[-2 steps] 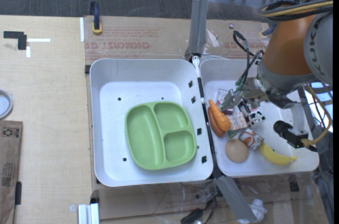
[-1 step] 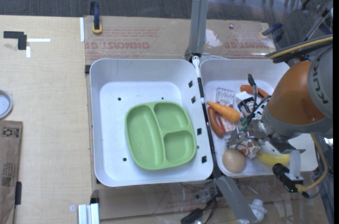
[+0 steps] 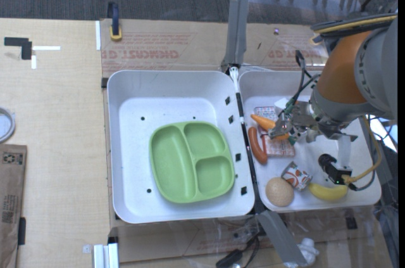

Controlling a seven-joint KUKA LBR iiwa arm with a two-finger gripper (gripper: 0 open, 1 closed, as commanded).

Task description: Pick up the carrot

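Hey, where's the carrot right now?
The carrot lies in the right bin, near its left wall, just above the hot dog and right at the gripper.

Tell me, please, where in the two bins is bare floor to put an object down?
Left bin: bare floor borders the green plate, widest along the far wall and left wall. Right bin: crowded; carrot, sausage, egg, banana and the gripper leave small gaps.

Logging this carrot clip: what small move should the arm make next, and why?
Probably a short, slow descent onto the small orange carrot. The gripper sits right at the carrot's right end in the right white bin, with the red sausage lying close below, so approach carefully.
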